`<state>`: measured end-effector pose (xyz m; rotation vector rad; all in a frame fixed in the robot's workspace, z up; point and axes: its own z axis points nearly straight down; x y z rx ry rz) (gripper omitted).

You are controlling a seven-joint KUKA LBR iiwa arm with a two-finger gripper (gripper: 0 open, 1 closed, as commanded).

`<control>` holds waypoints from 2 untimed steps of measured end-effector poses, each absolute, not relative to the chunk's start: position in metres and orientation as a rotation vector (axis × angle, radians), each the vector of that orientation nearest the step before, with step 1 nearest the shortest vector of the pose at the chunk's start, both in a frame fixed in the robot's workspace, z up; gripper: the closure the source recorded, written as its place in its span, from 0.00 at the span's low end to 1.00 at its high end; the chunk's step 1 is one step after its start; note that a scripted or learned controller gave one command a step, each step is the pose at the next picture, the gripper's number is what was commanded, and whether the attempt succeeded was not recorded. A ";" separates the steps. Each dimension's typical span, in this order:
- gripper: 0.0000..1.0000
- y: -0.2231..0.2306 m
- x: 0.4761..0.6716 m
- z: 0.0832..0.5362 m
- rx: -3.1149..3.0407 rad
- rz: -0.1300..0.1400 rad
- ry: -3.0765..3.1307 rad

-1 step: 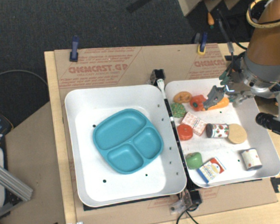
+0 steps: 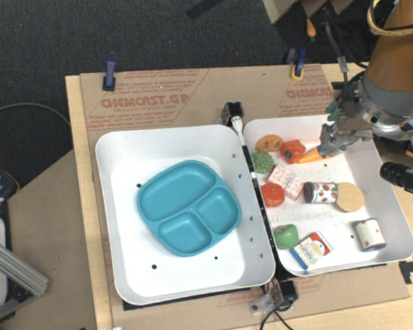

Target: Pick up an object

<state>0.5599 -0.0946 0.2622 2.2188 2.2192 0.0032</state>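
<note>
gripper (image 2: 331, 144) low over the toy carrot (image 2: 308, 157) at the right bin's (image 2: 393, 203) far side; jaw opening impossible to tell. likely light, stiff, slippery plastic; best pinched across mid-body.

We see a teal divided plate (image 2: 189, 217) lying in the left white bin (image 2: 124, 203), left of centre. Both bins rest on a cardboard-covered worktop (image 2: 158, 93) with red lettering. At its top edge sit what may be two clamps, blue (image 2: 109, 71) and yellow-blue (image 2: 299, 64).
</note>
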 end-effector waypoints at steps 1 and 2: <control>1.00 -0.053 0.495 0.254 2.224 -0.004 2.229; 1.00 0.032 0.480 0.328 2.207 0.013 2.231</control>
